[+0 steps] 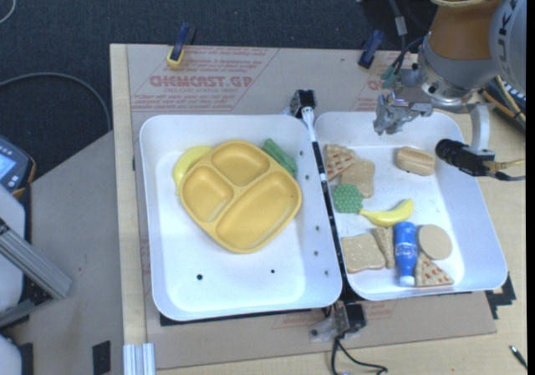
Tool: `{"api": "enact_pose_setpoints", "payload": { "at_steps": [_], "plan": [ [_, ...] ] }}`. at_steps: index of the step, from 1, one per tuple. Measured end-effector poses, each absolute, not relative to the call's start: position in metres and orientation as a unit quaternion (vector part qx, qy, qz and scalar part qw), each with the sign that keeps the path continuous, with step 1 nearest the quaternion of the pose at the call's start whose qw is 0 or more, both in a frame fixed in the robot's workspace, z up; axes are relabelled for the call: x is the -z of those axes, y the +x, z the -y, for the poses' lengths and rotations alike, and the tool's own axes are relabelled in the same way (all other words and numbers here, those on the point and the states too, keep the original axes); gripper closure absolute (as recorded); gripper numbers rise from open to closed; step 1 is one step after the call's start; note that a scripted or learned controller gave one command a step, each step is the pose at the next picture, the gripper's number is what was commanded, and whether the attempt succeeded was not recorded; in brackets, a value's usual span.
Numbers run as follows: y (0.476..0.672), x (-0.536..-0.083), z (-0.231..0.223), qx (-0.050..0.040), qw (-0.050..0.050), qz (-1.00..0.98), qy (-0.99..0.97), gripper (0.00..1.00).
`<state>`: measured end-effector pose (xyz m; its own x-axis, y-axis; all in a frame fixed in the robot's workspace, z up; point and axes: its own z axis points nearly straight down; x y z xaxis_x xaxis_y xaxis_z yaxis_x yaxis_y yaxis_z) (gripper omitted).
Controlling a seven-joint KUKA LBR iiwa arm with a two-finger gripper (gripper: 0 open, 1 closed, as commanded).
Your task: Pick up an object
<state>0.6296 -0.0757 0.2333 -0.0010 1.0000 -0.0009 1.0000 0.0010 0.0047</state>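
Note:
My gripper point(391, 121) hangs over the far edge of the right bin point(481, 223), open, with nothing between its fingers. Below it in that bin lie a waffle piece point(337, 159) and a toast slice point(360, 174). A tan bread roll point(415, 160) lies to the gripper's lower right. Closer to the front are a green broccoli piece point(347, 196), a yellow banana point(389, 215), a blue bottle point(405, 252), a round cookie point(435, 241), a bread slice point(363, 253) and a pizza slice point(431, 273).
The left bin point(209, 281) holds a yellow divided plate point(241, 194), with a green item point(280, 156) at its far right rim. A black divider strip point(322, 198) runs between the bins. Clamps point(178, 43) grip the board's far edge.

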Motion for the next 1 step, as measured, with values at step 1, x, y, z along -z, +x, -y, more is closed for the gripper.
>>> {"api": "enact_pose_setpoints", "payload": {
  "at_steps": [1],
  "plan": [
    [0.6228, -0.2142, 0.0797, 0.0012, -0.002, -0.707, 0.707, 1.00]
  ]
}}
